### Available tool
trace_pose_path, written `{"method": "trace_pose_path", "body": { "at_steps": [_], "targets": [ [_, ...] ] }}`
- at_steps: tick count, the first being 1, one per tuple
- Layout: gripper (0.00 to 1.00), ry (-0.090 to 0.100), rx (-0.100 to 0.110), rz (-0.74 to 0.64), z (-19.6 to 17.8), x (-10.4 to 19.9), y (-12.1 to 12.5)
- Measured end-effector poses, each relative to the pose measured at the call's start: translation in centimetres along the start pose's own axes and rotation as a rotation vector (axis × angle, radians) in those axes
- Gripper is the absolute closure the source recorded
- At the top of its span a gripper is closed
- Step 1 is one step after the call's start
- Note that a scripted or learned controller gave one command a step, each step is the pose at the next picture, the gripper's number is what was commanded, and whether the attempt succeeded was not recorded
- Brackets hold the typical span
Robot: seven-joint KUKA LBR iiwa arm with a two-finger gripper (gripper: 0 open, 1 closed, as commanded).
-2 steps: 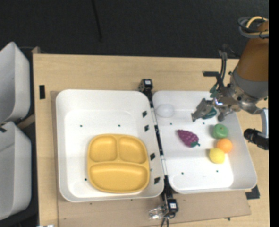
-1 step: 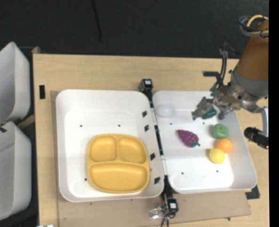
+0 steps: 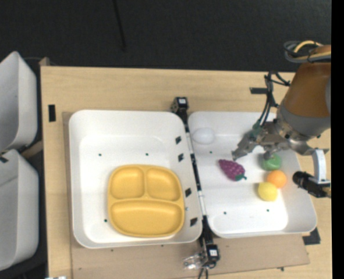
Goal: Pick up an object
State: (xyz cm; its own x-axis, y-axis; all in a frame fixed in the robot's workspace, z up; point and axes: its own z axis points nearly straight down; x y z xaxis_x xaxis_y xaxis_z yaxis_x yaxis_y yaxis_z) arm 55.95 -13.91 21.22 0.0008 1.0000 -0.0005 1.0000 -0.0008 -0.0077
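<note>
A light wooden bench [image 3: 131, 86] carried two shallow white plastic bins set side by side, their inner walls meeting along a dark seam with small black clips. The left bin [image 3: 90, 138] held a yellow divided tray [image 3: 145, 201], smooth and rounded at the corners, with two small compartments above one long one. The right bin [image 3: 247, 222] held the loose objects: a white rounded object [image 3: 204, 135] near its upper left corner, hard to make out against the bin floor; a bumpy purple bunch of toy grapes [image 3: 232, 168] with a small green stem end; a green rounded toy [image 3: 271, 162], partly covered by the arm's tooling; an orange ball-shaped fruit [image 3: 277, 179]; and a yellow lemon-like fruit [image 3: 267, 192] touching the orange one just below it. The grey arm with its orange band [image 3: 308, 95] reached in from the right, cables looping above it, and its body hung over the upper right part of the right bin. The gripper [image 3: 258, 147] pointed down and leftward, its dark fingers spread apart with nothing seen between them. The grapes lay just below and left of the fingertips, close but apart from them; the green toy sat just beside the gripper on its right, with the orange and yellow fruits a little farther down.
</note>
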Motion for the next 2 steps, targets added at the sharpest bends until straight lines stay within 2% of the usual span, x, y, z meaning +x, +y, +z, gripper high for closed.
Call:
{"method": "trace_pose_path", "body": {
  "at_steps": [2],
  "targets": [
    [0.00, 0.000, -0.001, 0.005, 10.9, 0.0, 1.4]
  ]
}}
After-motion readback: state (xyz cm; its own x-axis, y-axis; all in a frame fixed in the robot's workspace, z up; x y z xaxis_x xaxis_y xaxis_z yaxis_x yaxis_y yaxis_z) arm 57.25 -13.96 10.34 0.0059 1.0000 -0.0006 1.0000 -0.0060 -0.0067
